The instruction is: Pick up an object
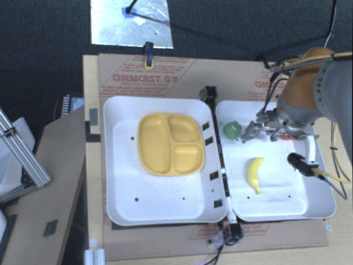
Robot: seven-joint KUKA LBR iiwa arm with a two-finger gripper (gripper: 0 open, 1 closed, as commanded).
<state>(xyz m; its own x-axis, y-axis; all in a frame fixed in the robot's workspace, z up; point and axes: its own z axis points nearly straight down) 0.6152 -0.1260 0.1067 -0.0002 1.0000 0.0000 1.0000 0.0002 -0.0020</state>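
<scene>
Dark carpet floor (44,32); cardboard-topped bench (182,70); shiny metal plate (132,15).

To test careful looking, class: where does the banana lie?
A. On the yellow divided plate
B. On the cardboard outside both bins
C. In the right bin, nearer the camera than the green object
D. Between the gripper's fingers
C: the banana lies on the floor of the right bin, below the green object in the picture.

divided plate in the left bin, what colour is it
Yellow; the divided plate shows plainly in the camera view.
</scene>
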